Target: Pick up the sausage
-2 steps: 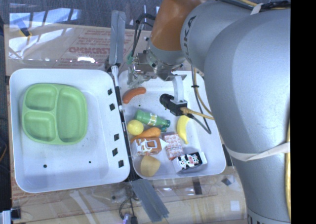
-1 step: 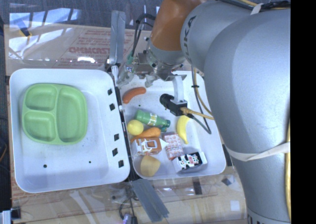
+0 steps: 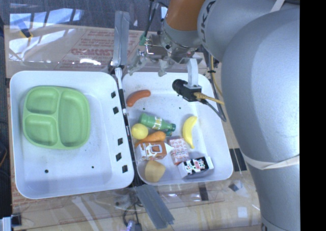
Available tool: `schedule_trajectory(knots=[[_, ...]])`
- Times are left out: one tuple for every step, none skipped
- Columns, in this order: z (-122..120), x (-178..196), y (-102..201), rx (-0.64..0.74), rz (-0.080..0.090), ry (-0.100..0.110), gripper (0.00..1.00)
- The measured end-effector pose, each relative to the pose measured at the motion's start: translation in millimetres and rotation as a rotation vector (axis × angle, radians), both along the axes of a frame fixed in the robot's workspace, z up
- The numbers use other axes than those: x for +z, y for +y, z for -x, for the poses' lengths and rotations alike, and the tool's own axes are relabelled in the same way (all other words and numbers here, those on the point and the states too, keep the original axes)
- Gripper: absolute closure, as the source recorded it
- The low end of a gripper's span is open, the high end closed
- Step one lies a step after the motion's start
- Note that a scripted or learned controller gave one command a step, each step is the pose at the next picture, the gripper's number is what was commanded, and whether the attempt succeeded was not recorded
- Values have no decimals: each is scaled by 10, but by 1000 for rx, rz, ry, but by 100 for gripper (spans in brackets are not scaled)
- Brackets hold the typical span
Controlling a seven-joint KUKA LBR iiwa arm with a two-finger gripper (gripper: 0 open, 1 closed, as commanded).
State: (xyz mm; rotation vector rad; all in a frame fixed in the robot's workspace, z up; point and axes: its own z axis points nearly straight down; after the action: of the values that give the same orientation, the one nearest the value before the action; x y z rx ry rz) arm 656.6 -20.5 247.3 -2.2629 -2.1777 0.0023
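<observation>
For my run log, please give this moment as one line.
target: sausage, right bin, near left wall | gripper: above far edge, apart from it | status: not picked

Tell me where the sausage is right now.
In the camera view, the sausage lies in the right bin, near its upper-left corner beside the divider, just above the green bottle and lemon.

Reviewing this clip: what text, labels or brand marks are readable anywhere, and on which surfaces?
"KUKA", partly seen, on the grey robot arm.
Red print on the clear sheet behind the bins: too blurred to read.
Orange-and-white carton, red-and-white packet, black-and-white cow-pattern carton: print too small.
</observation>
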Motion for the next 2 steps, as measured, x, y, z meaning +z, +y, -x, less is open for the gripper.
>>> schedule_trajectory(knots=[[9, -1405, -809, 87, -1, 3, 0], [-16, -1494, -747, -26, 0, -2, 0]])
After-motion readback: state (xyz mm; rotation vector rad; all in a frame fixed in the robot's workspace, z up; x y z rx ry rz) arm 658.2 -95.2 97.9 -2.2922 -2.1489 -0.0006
